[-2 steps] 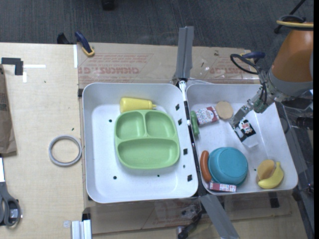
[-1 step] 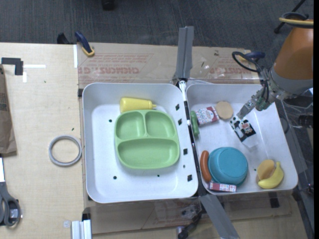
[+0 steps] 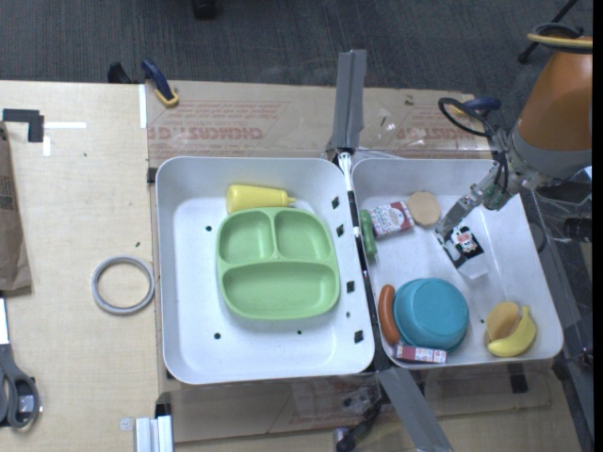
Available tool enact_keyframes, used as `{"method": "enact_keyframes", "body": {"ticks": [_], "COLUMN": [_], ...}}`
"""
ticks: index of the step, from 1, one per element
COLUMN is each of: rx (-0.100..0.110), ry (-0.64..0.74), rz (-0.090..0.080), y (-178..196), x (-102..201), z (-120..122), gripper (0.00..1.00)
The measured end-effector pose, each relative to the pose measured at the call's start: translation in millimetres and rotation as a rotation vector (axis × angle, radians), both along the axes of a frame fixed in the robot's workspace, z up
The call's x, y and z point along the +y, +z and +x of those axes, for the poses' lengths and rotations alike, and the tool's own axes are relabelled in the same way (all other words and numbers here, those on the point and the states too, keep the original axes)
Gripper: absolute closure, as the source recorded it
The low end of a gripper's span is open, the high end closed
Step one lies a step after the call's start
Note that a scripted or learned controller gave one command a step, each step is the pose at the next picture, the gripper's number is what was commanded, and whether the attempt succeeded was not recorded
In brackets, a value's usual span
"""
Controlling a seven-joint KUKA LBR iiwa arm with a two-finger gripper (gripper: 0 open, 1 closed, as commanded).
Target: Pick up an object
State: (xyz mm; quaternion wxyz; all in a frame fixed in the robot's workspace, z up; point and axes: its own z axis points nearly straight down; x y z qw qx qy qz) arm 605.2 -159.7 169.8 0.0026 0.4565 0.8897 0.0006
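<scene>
My gripper [image 3: 450, 226] hangs low in the right bin [image 3: 542, 262], reaching in from the upper right. Just under its tip lies a small black, white and red packet [image 3: 465, 244]; whether it touches the packet is unclear. Close by on the left are a tan round bun [image 3: 425, 208] and a red-and-white pouch [image 3: 389, 218]. A blue bowl [image 3: 431, 314], a sausage [image 3: 387, 313], a banana with a peach [image 3: 511, 329] and a small red box [image 3: 420, 353] lie along the front of this bin. A thin green item [image 3: 366, 234] lies by the bin's left wall.
The left bin [image 3: 179, 252] holds a green divided plate [image 3: 278, 263] and a yellow bottle [image 3: 256, 197]. On the bench to the left lie a tape ring [image 3: 123, 283] and scissors [image 3: 17, 399]. A grey upright bar [image 3: 350, 102] stands behind where the bins meet.
</scene>
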Motion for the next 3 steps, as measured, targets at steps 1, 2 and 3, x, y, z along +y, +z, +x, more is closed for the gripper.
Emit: {"method": "enact_keyframes", "body": {"ticks": [1,2,3], "rx": [0.004,0.002,0.004], "ry": [-0.147,-0.15,-0.28], "rz": [0.002,0.002,0.001], "y": [-77.9,-68.4,36.1], "x": [-20.8,-21.4,47.4], "z": [-14.6,-14.0,8.4], "gripper": [0.0,1.0,1.0]}}
